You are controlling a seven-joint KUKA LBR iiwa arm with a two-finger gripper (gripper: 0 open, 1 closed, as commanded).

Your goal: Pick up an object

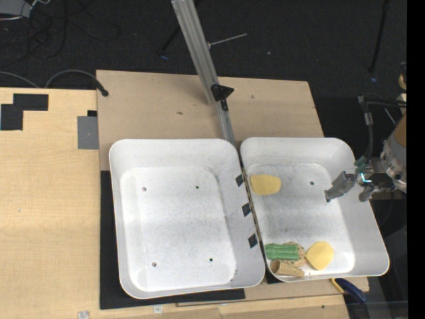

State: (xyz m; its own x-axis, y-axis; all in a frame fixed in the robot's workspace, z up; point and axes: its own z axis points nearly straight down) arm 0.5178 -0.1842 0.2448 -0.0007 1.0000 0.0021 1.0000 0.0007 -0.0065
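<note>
Since nothing sits between my fingers, the pick is all ahead. Nearest, in the right bin's (345,153) front corner, lie a green item (282,250), a tan scrap (289,267) and a yellow lump (321,254). Farther back rests another yellow piece (265,184), unobstructed. My gripper (352,186) hovers spread wide above the bin's right rim.

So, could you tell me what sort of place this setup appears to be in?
Probably a robotics lab bench for grasping trials: two white bins side by side on a plywood board, a gripper at the right bin's edge, and loose cables on the dark floor.
</note>
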